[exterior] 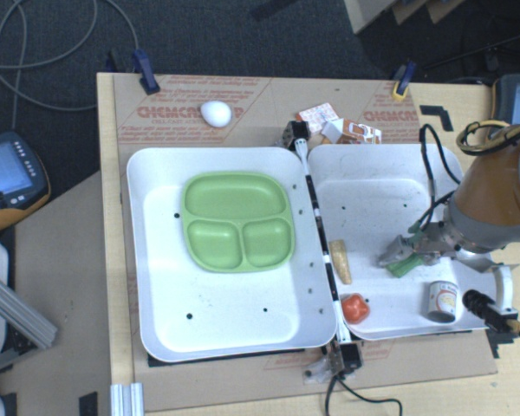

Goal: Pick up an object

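Camera view: the gripper (405,254) is low in the right bin (373,167), its tips at a green object (405,266) — whether they clench it, I cannot tell; a small can (441,301) lies just beside; a red piece (354,308) and a tan stick (340,261) lie near the bin's left wall; the left bin (156,310) holds a green divided tray (238,221).

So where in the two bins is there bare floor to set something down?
Left bin: bare floor in front of and left of the green divided plate. Right bin: its far half is bare. The near half is crowded: gripper by a green item, tan stick, red object, small can.
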You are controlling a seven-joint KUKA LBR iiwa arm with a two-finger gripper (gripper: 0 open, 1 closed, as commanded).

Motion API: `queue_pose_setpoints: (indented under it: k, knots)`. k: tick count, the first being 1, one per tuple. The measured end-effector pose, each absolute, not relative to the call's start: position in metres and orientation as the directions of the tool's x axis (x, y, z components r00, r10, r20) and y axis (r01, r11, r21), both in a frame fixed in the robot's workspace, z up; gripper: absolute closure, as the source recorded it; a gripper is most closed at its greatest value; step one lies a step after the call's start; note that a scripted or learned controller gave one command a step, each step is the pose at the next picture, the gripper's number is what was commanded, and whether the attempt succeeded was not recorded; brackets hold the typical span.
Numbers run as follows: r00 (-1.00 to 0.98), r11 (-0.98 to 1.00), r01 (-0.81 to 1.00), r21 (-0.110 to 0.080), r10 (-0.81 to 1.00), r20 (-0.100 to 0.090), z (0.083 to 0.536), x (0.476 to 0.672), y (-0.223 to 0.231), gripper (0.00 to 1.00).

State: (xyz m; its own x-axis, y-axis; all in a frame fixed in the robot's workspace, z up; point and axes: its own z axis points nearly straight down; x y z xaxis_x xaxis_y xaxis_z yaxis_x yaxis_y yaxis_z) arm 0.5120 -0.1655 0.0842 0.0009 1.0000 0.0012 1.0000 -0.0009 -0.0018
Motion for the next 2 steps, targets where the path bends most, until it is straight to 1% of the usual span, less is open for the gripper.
queue_pose_setpoints:
  k: [1, 2]
  knots:
    - [0.001, -0.001, 1.0, 0.0, 1.0, 0.001, 0.094, 0.513, -0.165, 1.0]
    - [-0.001, 0.001, 1.0, 0.001, 1.0, 0.0, 0.198, 0.517, -0.119, 1.0]
